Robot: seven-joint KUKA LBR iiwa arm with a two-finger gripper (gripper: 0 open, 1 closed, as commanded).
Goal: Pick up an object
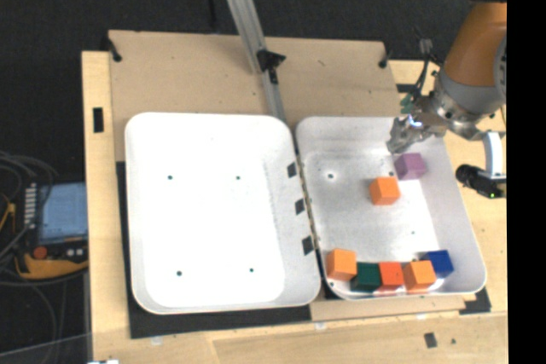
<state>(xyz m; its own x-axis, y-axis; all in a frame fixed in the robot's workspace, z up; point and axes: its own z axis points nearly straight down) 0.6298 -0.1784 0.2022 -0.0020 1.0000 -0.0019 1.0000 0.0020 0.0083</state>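
L bin (213, 209) bare; R bin (341, 141) has orange cube (385, 190) mid-floor, purple cube (411, 165) just up-right of it, plus a row along near wall: orange, green, orange, orange, blue. Gripper (404, 135) sits right above the purple cube near far-right corner, looks like approach/descend step, nothing seen between fingers, can't tell if jaws are parted or closed. Next: drop straight onto purple cube and close, w/o nudging the orange one beside it.
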